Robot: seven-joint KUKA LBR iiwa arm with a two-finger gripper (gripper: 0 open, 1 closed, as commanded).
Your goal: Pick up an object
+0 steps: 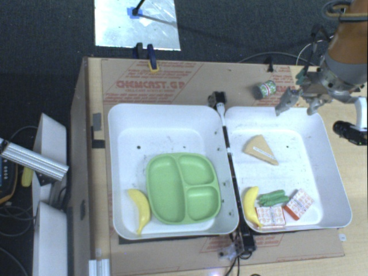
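Observation:
My gripper (300,104) hangs above the far right corner of the right bin (330,154), its two fingers spread apart and open with nothing between them. Below it in that bin lie a tan cheese wedge (260,150), a small banana (250,203), a green bean pod (271,198), a red-and-white box (299,204) and a pale box (270,215). The wedge lies nearest the gripper, to its lower left. The other items sit along the near edge.
The left bin (123,154) holds a green divided plate (183,187) and a second banana (139,210). A small green can (265,88) lies on the bench behind the right bin, left of the gripper. A divider clamp (218,100) joins the bins.

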